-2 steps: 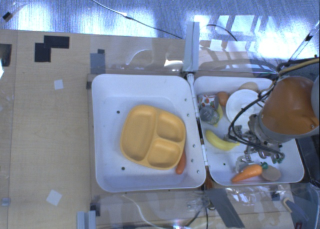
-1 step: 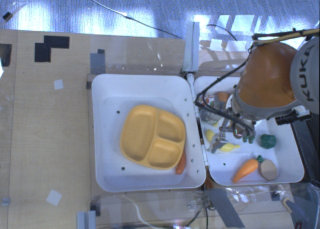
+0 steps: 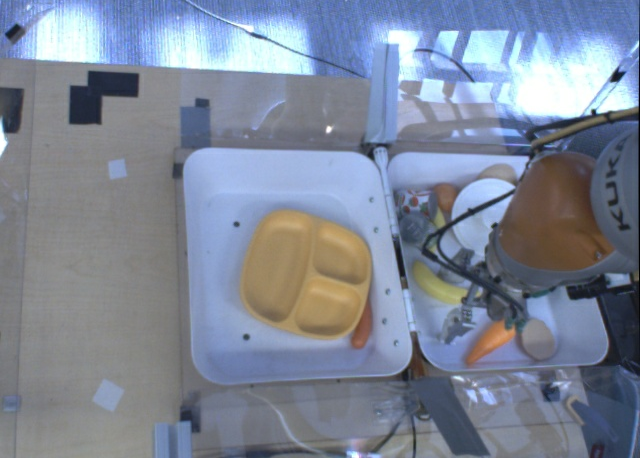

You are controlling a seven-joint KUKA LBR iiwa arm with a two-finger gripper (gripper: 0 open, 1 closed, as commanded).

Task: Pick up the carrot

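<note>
The carrot [image 3: 488,343], an orange cone, lies near the front edge of the right bin [image 3: 590,351], its thick end up and to the right. My gripper [image 3: 461,325] hangs just left of it, under the grey arm with the orange band [image 3: 555,211]. The fingers [image 3: 452,329] stand open with nothing between them, close beside the carrot's narrow end. The arm hides much of the bin's right half.
A pale egg [image 3: 539,340] touches the carrot's right side. A banana [image 3: 436,283], a white plate [image 3: 478,208] and a small can [image 3: 413,210] lie further back. The left bin [image 3: 215,246] holds a yellow divided plate [image 3: 305,273] and a reddish-orange stick [image 3: 362,327].
</note>
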